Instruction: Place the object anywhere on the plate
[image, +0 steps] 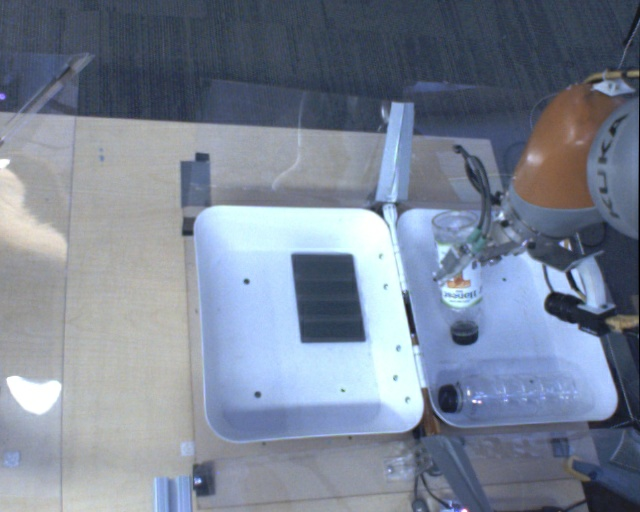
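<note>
**Gripper Poised Over Bottle as Plate Waits in Next Bin**

Camera view: The gripper (462, 262) is seen lowered into the right bin (530, 325), directly over the upper end of a small labelled bottle (461, 296). The bottle is laid with its dark cap pointed toward the near rim, close to the wall shared with the left bin (235, 330). The gripper is overlapped with the bottle's top in this slanted view, so contact cannot be confirmed. Whether the tool is spread or pressed together cannot be told either, and no hold is claimed.

The arm (570, 150) is reached in from the right and bent down steeply, an approach judged to suit a pick from above.

The plate (327, 297), a dark ribbed rectangle, is set flat in the middle of the left bin, well apart from the bottle, with the two rims between them.

A clear bottle (510, 393) is laid on its side along the near edge of the right bin, away from the gripper.

The step in hand is judged to be the pick; the placing is not yet done.
</note>
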